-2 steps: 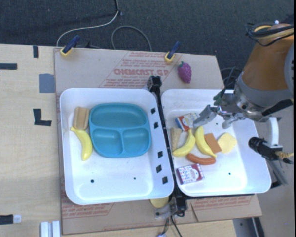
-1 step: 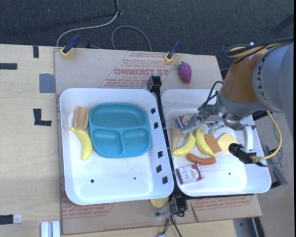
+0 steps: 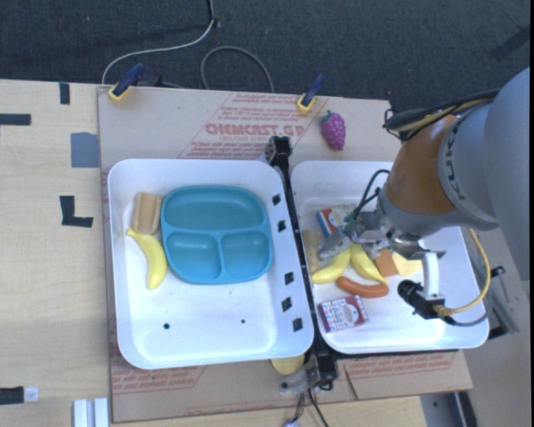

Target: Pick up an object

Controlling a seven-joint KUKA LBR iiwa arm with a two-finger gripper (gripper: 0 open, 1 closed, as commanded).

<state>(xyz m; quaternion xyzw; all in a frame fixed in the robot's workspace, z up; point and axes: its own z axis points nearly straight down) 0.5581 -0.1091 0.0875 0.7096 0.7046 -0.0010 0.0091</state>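
My gripper (image 3: 353, 234) hangs low over the middle of the right bin (image 3: 445, 332), coming down from the grey arm with its orange band (image 3: 418, 172). Just beneath it lie two yellow bananas (image 3: 336, 266) side by side, an orange sausage (image 3: 363, 286) and an orange block (image 3: 397, 263). A red and white packet (image 3: 343, 312) rests near the bin's front. A small red and blue item (image 3: 327, 221) sits to the gripper's left. The gripper body hides its tips and whatever is between them.
The left bin (image 3: 133, 327) holds a blue divided plate (image 3: 217, 235), a banana (image 3: 151, 258) and a tan wafer (image 3: 145, 210). Purple grapes (image 3: 333, 130) lie on the cardboard behind the right bin. A black divider (image 3: 289, 238) runs between the bins.
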